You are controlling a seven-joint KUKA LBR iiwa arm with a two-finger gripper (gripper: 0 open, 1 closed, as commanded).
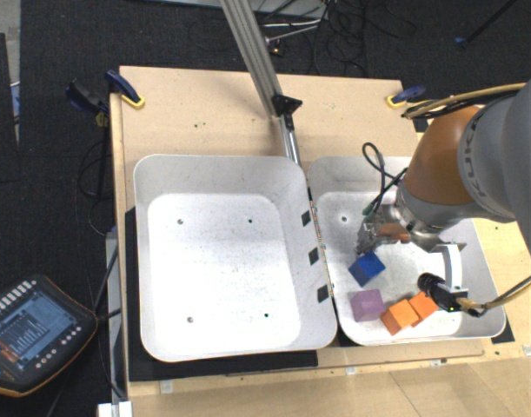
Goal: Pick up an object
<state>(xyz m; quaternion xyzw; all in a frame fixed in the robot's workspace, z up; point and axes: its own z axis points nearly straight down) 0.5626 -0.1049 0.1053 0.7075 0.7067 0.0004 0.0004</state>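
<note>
1. Wooden bench (pixel 213 111) on a dark floor carries two white bins side by side. We find the left bin (pixel 215 259) bare and all loose items in the right bin (pixel 335 181).
2. Candidate object: blue cube (pixel 367 268). It lies in the right bin, towards that bin's left wall and near its middle, turned cornerwise to the bin edges.
3. Gripper (pixel 372 243) sits directly at the cube's upper edge, touching it or just above it. We cannot tell its opening from this angle, nor whether the cube is gripped.
4. Neighbours: purple cube (pixel 367 305) lies just below the blue one in view, close but apart. Orange block (pixel 403 314) lies just beside the purple cube, to its right, near the bin's lower wall.
5. Arm (pixel 456 163) reaches in from the right and overhangs the bin's far half.
6. Outer items: pendant (pixel 26 330) on the floor at lower left; clamp (pixel 126 89) at the bench's far left corner.
7. Step in hand, in our judgement: the descent or closing on the blue cube. No lift is evident, and the cube appears to rest on the bin floor.
8. Next move calls for a firm grip across two opposite faces, then a straight vertical lift. We note a risk: the cube's turned pose may let it twist or slip out, and a sideways drag could nudge the purple cube.
</note>
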